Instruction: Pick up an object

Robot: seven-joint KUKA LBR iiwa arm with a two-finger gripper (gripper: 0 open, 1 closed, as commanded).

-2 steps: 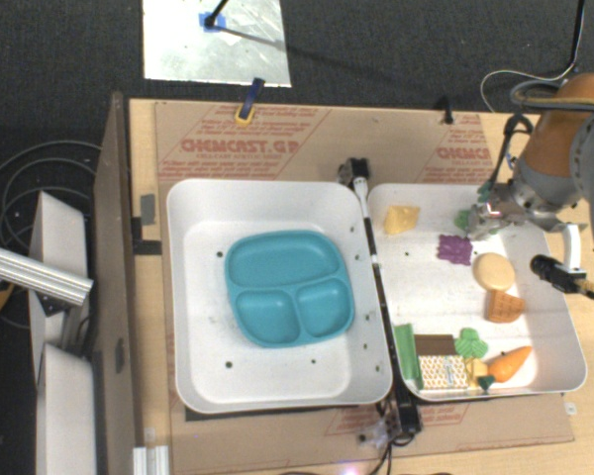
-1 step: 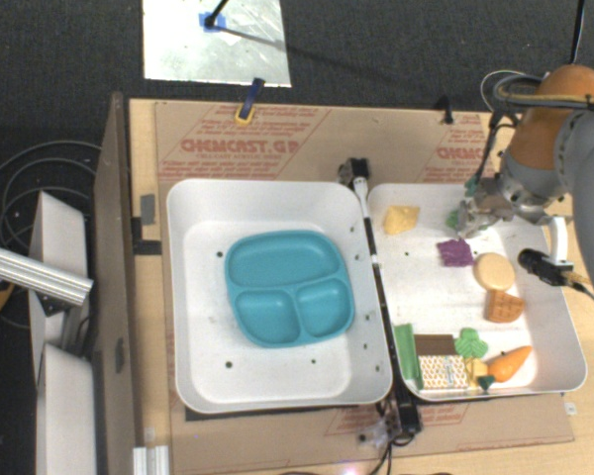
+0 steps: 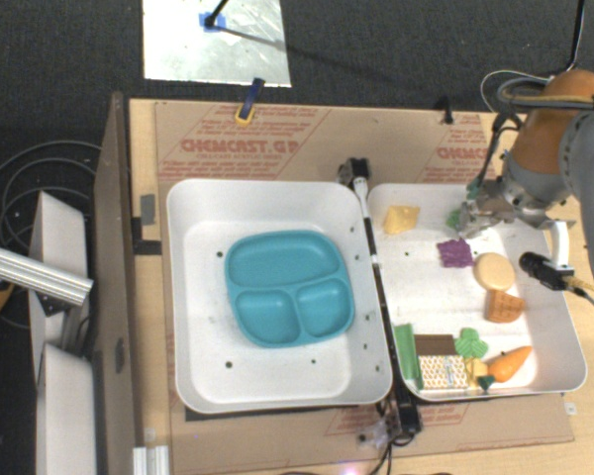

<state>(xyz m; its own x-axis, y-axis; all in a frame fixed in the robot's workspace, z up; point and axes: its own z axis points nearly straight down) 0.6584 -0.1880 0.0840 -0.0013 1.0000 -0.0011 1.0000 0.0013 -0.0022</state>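
A: Where's the gripper (image 3: 472,213) at?

B: We see it low over the right bin's (image 3: 564,349) far corner, just above the purple toy (image 3: 455,253). Honestly we can't tell its state, too blurry.

A: Anything else in there?

B: Yellow cheese wedge (image 3: 402,218), bread piece (image 3: 499,287), carrot (image 3: 508,363). Teal divided plate (image 3: 289,287) sits in the left bin (image 3: 200,364).

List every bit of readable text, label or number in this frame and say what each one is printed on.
"CHEMCAST GP", in red on the brown protective sheet under the bins, left of centre; the last letters are unsure.
The same red print repeats on that sheet at upper right, partly cut off by the arm; not readable in full.
The small patterned box in the right bin: print too small to read.
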